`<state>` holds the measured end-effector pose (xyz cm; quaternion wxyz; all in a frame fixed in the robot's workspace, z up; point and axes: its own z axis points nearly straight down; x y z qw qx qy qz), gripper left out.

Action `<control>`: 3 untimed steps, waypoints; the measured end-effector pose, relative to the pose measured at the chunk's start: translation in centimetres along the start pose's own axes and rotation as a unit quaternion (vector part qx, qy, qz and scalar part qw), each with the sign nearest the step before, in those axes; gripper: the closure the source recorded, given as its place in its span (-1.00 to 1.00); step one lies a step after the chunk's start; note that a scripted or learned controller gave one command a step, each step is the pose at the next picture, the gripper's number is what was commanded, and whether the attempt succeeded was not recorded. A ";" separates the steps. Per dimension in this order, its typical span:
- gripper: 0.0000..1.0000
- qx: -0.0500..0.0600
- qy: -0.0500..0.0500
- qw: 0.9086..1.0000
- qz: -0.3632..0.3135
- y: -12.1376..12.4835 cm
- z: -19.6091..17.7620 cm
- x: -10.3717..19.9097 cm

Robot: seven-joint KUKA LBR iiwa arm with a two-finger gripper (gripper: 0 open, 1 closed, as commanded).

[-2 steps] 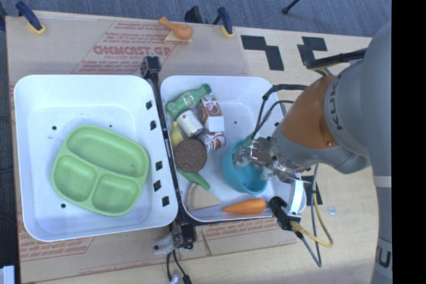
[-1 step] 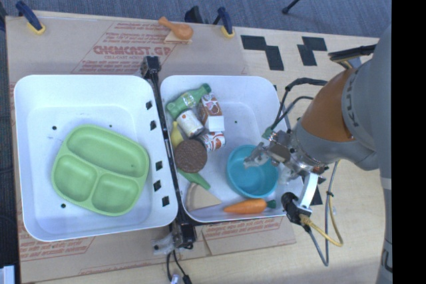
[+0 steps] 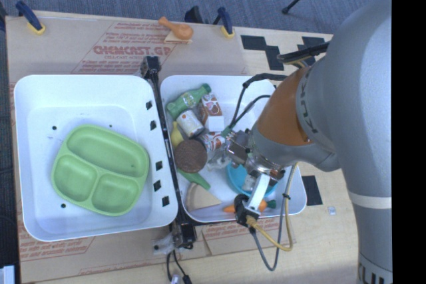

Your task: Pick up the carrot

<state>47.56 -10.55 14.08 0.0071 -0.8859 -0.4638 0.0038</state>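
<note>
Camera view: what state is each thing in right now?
Green divided plastic plate: flat, right side up, in left white bin.
Green plastic bottle: on its side in right white bin.
Brown round disc: lying flat.
Orange carrot: lying by the near wall, partly hidden, not lifted.
Two-finger gripper: over the blue bowl.

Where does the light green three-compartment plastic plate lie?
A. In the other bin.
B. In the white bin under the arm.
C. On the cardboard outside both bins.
A: the light green plastic plate lies in the view's left white bin; the grey arm is over the other bin.
</note>
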 end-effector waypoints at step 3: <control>-1.00 -0.004 -0.001 0.958 0.285 -3.7 -24.2 5.1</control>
